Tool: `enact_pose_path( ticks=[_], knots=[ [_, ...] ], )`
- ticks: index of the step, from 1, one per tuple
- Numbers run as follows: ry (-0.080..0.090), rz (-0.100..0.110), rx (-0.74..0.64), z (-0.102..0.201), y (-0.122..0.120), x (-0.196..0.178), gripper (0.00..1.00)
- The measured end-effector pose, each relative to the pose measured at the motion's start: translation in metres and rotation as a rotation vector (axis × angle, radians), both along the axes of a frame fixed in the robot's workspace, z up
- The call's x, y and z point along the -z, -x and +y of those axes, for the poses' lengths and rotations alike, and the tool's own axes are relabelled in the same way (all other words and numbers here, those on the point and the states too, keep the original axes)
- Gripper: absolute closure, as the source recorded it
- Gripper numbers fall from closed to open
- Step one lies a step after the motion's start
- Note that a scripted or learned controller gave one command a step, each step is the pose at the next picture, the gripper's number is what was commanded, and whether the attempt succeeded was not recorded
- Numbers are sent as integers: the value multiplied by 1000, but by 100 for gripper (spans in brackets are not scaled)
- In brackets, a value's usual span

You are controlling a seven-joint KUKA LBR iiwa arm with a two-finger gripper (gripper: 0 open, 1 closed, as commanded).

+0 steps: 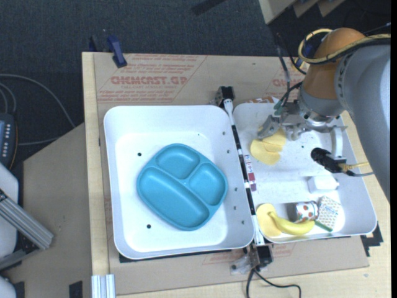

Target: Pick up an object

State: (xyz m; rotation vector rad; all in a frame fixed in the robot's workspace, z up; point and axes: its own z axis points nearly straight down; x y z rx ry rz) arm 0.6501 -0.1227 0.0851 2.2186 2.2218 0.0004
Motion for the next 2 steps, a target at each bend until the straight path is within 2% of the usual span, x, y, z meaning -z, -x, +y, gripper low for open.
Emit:
enact_pose_path(
  ticks=[1, 2],
  knots=[
    [-1, 3, 0, 27, 9, 0, 0],
    [2, 0, -1, 27, 8, -11, 100]
  ],
)
